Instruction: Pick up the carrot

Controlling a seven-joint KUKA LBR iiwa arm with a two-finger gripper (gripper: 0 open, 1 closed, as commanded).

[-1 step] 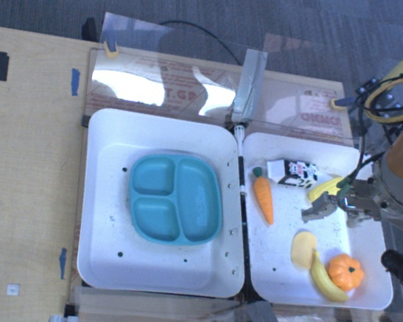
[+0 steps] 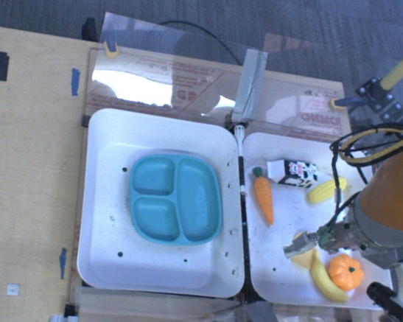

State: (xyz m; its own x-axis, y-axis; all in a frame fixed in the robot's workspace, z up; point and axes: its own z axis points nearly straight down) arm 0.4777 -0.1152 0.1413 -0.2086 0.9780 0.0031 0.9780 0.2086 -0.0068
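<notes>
carrot [image 2: 264, 199] lies in right bin [image 2: 275, 275], apart from gripper [image 2: 302, 247]; jaws released, nothing between them.

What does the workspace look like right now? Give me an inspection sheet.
Surface: two white bins, left bin, right bin, on a bench.
Job's things: carrot lies in the right bin near the divider, untouched.
Clutter: blue tray in left bin; corn, cow toy, banana, pumpkin in right bin.
Grippers: gripper low over the right bin by the banana, apart from the carrot.
Cables: black cables loop by the arm.
Surroundings: grey carpet, clear panels behind the bins.
</notes>
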